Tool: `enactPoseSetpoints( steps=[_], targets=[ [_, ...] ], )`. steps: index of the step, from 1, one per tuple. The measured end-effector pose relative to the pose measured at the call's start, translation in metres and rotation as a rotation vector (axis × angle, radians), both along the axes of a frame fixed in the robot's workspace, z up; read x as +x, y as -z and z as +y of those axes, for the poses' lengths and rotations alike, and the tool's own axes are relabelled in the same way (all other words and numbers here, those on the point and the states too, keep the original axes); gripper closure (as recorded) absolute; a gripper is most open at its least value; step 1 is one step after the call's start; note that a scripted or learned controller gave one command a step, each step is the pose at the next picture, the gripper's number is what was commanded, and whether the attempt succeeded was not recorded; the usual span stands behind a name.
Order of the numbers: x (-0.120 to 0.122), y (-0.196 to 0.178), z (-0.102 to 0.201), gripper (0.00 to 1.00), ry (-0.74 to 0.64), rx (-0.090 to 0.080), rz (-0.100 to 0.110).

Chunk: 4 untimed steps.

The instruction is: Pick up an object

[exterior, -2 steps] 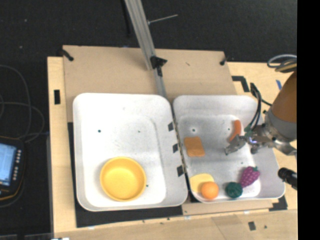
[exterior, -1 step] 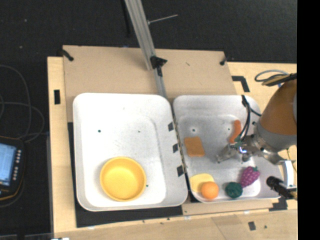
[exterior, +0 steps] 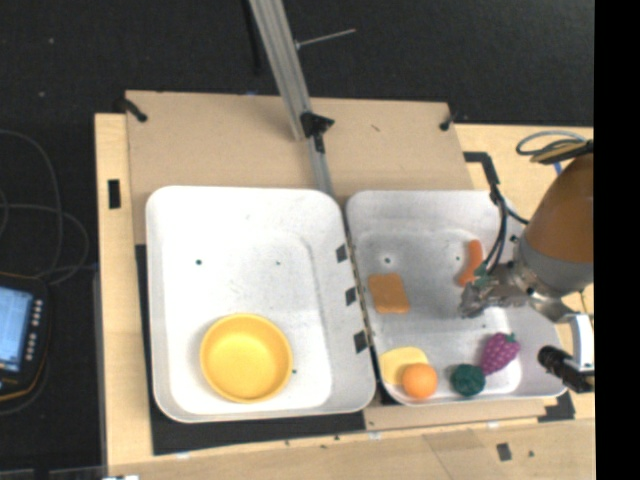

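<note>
at the far left a dark handheld screen (exterior: pixel 15 333) is seen beside the bench, with thin cables looping above it. two shallow white bins are set side by side on a tan board (exterior: pixel 290 143). in the left bin (exterior: pixel 240 238) a yellow bowl (exterior: pixel 246 357) is placed upright near the front edge, and the rest of the floor is marked by a few dark specks. a slanted metal rail (exterior: pixel 285 58) is seen running from the top of the view down to the gap between the bins.

in the right bin (exterior: pixel 420 218) a tan block (exterior: pixel 388 293) is laid near the left wall. along the front edge a pale yellow piece (exterior: pixel 402 358) is found touching an orange ball (exterior: pixel 419 380), followed by a dark green item (exterior: pixel 466 379) and a purple bunch of grapes (exterior: pixel 499 351). an orange carrot (exterior: pixel 471 261) is positioned farther back, just beside the gripper (exterior: pixel 478 296), which is lowered over the bin floor at the end of the arm (exterior: pixel 560 228). whether its tool is apart or together cannot be told, and nothing is seen clamped in it.
</note>
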State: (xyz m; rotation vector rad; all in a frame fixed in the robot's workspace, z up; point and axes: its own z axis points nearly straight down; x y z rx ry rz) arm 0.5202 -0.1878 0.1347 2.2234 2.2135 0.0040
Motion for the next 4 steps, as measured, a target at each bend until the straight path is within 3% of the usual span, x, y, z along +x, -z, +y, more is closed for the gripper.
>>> enactPoseSetpoints(
  steps=[3, 4],
  targets=[
    [0.008, -0.139, -0.001, 1.0, -0.008, -0.002, -0.002],
    [0.031, -0.144, 0.047, 1.0, -0.012, 0.001, 0.002]
  ],
)
